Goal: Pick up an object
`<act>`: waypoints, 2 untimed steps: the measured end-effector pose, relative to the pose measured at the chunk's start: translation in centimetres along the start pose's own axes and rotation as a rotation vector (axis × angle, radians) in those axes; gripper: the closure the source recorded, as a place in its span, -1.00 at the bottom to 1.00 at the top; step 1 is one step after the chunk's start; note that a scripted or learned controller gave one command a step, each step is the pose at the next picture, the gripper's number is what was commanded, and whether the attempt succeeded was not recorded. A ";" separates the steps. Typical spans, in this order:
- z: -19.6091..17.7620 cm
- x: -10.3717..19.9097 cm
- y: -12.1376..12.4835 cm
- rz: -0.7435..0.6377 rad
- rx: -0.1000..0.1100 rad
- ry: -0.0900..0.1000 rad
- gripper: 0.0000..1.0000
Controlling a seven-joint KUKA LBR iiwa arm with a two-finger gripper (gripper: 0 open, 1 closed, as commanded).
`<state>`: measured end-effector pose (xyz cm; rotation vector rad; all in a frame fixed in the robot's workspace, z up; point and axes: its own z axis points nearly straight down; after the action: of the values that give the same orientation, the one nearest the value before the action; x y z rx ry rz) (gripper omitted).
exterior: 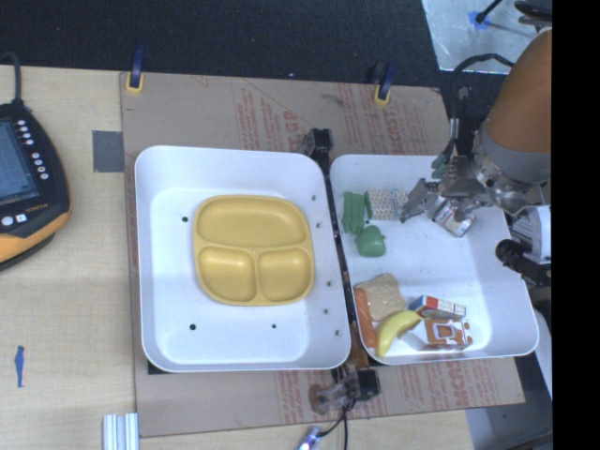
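My gripper (434, 214) hangs over the back part of the right bin (497, 279), open, with nothing between its fingers. Just left of its left fingertip lies a grey speckled sponge-like piece (384, 202). Beside that are a green vegetable (353, 211) and a rounder green one (371, 242). Toward the front of the bin lie a slice of bread (382, 294), a yellow banana (396, 328), an orange carrot (362, 312) and small red and orange food boxes (442, 322).
The left bin (164, 251) holds a yellow divided plate (253, 249). A teach pendant (23, 181) lies on the bench at far left. Clamps (380, 81) hold the cardboard at the back edge.
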<state>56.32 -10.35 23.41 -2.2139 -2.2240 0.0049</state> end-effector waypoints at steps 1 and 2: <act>14.3 1.1 1.9 -0.002 0.002 -0.001 -1.00; 13.3 1.0 2.0 -0.004 0.003 -0.004 1.00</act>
<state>58.24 -9.32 10.15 -2.2095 -2.2290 0.0119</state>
